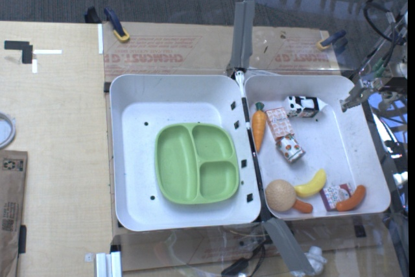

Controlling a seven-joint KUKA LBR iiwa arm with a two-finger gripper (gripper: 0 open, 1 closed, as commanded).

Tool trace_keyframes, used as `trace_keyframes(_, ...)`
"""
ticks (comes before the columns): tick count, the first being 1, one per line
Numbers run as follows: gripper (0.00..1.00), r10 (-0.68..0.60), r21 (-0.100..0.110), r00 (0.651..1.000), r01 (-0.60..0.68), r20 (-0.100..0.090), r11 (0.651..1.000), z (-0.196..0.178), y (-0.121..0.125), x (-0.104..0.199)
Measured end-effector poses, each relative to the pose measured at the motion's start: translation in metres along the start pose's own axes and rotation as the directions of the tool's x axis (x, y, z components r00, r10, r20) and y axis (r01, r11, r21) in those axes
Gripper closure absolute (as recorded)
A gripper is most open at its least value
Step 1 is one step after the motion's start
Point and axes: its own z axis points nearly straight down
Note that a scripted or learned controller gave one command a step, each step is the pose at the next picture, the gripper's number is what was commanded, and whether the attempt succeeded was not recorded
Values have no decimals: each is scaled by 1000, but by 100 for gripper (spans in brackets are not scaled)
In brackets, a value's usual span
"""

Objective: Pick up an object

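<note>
The right bin (363,139) holds several objects: a carrot (259,128), a red and white carton (277,121), a small can (291,150), a black and white cow toy (305,106), a yellow banana (311,183), a tan ball (280,194), a small orange piece (303,207), a patterned packet (335,194) and an orange sausage (351,198). My gripper (353,97) hangs over the bin's far right corner, to the right of the cow toy and apart from every object. Nothing is seen in its grasp.
A green divided plate (196,162) lies in the left bin (130,139). Cables and arm parts (386,48) crowd the right edge. Clamps (117,26) sit at the cardboard's back edge. A tape roll (5,131) and brown packet (11,204) lie at the far left.
</note>
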Motion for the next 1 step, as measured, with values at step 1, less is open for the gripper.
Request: trace_keyframes(1, 0, 144, 2, 990, -144, -1, 990, 128, 3, 38)
